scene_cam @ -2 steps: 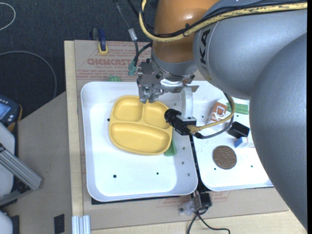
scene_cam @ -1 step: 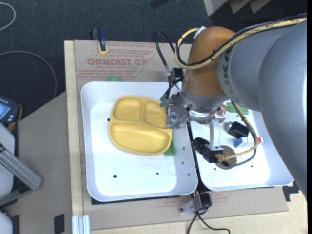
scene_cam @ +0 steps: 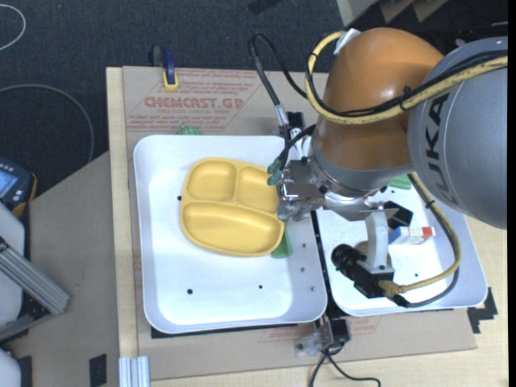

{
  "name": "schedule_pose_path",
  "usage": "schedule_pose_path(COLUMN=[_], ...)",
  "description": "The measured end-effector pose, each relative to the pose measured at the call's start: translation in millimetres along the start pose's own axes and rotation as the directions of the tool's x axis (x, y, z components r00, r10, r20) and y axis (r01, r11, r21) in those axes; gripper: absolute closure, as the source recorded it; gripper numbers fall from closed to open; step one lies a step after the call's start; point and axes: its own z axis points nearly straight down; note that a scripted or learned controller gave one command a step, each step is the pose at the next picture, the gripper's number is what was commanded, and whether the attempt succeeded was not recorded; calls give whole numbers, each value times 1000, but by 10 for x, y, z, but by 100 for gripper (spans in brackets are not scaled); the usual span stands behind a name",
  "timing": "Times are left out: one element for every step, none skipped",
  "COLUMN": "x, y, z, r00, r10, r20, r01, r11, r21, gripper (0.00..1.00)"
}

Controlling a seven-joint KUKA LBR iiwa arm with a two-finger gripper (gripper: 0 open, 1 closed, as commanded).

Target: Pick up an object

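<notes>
A yellow divided plate (scene_cam: 228, 208) lies in the left bin (scene_cam: 161, 280), the gripper (scene_cam: 286, 196) at its right edge, whether clenched or released I cannot tell

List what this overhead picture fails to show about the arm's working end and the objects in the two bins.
- Gripper: its lower end is covered by the arm's wrist.
- Green object by the yellow divided plate: mostly under the plate's rim, identity unclear.
- Right bin: contents largely covered by the arm; the small items cannot be identified.
</notes>
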Motion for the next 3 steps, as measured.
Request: schedule_pose_path(x=[-296, 214, 739], y=[40, 21, 160], z=[-969, -770, -291], r00=[1000, 1000, 1000], r10=[8, 1, 1], r20=[3, 4, 6], r01=[-8, -1, -1], r11=[1000, 1000, 1000], r21=[-7, 11, 14], gripper=[100, 100, 100])
